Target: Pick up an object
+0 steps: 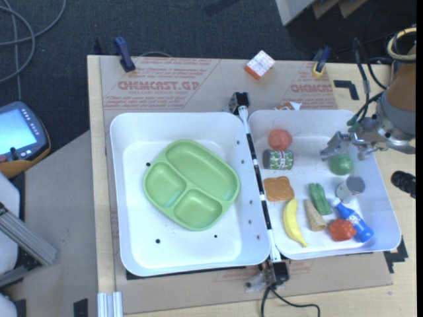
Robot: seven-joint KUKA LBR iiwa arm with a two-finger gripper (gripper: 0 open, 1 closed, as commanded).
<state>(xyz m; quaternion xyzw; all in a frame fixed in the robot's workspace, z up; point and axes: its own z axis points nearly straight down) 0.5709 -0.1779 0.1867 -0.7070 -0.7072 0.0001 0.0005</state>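
Note:
The right bin (370,127) holds several small objects: a red ball (279,138), a green can (278,158), a brown toast slice (278,189), a banana (291,222), a green pickle (319,197), a tan block (314,214), a grey cup (350,188), a blue bottle (355,220) and a red piece (340,230). A green ball (342,164) lies near the bin's right side. My gripper (347,150) hangs just above that ball, open, with one finger on each side of it and nothing held.
The left bin (125,144) carries a green divided plate (192,184). A small orange and white cube (260,65) sits on the board behind the bins, with blue clamps (123,53) at the back edge. Cables hang at the far right.

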